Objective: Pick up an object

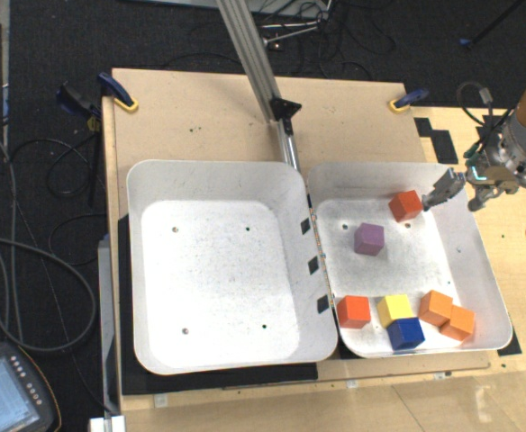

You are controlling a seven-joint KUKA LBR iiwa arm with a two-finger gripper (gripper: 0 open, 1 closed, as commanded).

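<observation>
Clearly nothing is being lifted yet: the pincer (457, 190) is hovering spread wide and empty at the right bin's (485, 268) rim, just beside the orange cube (405, 205) lying inside.

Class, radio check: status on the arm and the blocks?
End effector at right bin's upper right edge, holding nothing seen. Nearest: orange block, beside it. Purple block apart, unobstructed.

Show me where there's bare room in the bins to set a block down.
The left bin floor is all bare. In the right bin, space lies between the purple block and the front row. Crowded: front edge, from orange cube to blue cube.
</observation>
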